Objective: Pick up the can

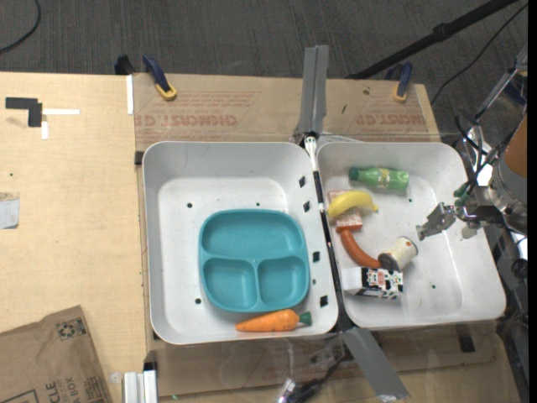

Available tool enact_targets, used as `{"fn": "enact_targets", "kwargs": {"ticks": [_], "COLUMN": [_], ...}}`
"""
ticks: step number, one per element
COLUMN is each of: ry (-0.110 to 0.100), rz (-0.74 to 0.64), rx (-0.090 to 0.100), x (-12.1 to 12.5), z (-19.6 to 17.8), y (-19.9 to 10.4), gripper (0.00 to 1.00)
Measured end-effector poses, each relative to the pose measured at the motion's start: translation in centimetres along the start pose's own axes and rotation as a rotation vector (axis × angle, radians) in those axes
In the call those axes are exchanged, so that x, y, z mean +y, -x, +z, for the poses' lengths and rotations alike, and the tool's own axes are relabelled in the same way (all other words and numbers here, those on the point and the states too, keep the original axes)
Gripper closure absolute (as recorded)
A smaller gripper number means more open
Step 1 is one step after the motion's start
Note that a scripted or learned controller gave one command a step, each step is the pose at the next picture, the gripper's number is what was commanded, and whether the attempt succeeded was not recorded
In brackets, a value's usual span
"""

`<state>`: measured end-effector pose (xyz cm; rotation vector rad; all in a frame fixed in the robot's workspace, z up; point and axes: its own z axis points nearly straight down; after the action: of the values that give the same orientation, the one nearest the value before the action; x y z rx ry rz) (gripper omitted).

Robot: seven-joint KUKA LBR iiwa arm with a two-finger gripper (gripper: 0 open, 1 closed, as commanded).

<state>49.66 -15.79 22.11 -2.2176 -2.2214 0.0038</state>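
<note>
Near the middle of the right bin (470, 296), a little toward its front edge, the can (399, 252) lies tipped on its side, pale with a dark end facing the bin's left wall. It touches the curved orange-red sausage (355, 248) that runs up from it toward the banana (351, 201), and a small black-and-white carton (373, 281) sits just in front of it. A green bottle (380, 177) lies on its side near the bin's back wall.

Over the right side of that bin, close to its right wall, the gripper (436, 221) hangs with its two fingers parted and nothing between them. It is apart from the can, up and to the right of it.

Across the divider, the left bin (168, 250) holds a teal divided plate (253, 259) at its centre, and a carrot (268, 322) rests along its front edge, just below the plate.
</note>
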Motion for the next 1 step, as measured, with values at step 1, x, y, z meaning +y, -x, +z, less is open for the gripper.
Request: {"fn": "enact_targets", "kwargs": {"ticks": [1], "ry": [0.003], "rz": [-0.011], "rx": [0.0], "x": [1.4], "z": [12.94], "y": [-1.56], "gripper": [0.0]}}
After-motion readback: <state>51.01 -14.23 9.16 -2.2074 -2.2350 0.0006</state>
